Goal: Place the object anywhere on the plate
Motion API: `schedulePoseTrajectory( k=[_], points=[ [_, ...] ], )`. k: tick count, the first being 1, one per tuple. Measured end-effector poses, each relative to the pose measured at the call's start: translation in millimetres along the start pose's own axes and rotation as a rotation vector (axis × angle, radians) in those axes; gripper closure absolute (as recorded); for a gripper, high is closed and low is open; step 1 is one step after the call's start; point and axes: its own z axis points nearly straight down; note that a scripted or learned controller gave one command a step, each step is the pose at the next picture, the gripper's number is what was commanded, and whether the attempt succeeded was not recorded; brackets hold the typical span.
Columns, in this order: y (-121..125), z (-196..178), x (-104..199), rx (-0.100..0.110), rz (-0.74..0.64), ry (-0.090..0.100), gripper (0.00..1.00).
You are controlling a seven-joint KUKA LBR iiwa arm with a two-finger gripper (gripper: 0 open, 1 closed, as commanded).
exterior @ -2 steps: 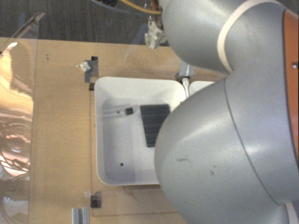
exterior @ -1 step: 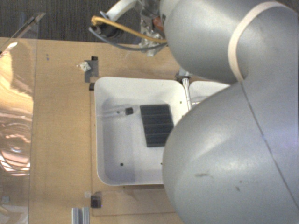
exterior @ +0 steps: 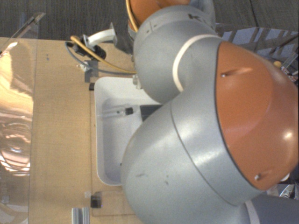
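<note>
My arm's big grey and orange links lie across the bench and hide most of both bins. Part of one white bin shows to the left of the arm, with its left wall and a strip of floor. A thin pale rod with a dark end lies in the upper part of that strip; I cannot tell what it is. A dark patch sits right beside it at the arm's edge. The arm hides everything else in the bins.
Yellow and black cables and a white connector lie on the wooden bench above the bin. A small black block and a metal bracket sit below it. A clear glossy sheet covers the bench's left side.
</note>
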Motion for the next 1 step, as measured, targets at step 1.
schedulePoseTrajectory(
  k=[1],
  points=[
    [4.7,51.2,22.8,0.000,-0.073,-0.002,1.00]
  ],
)
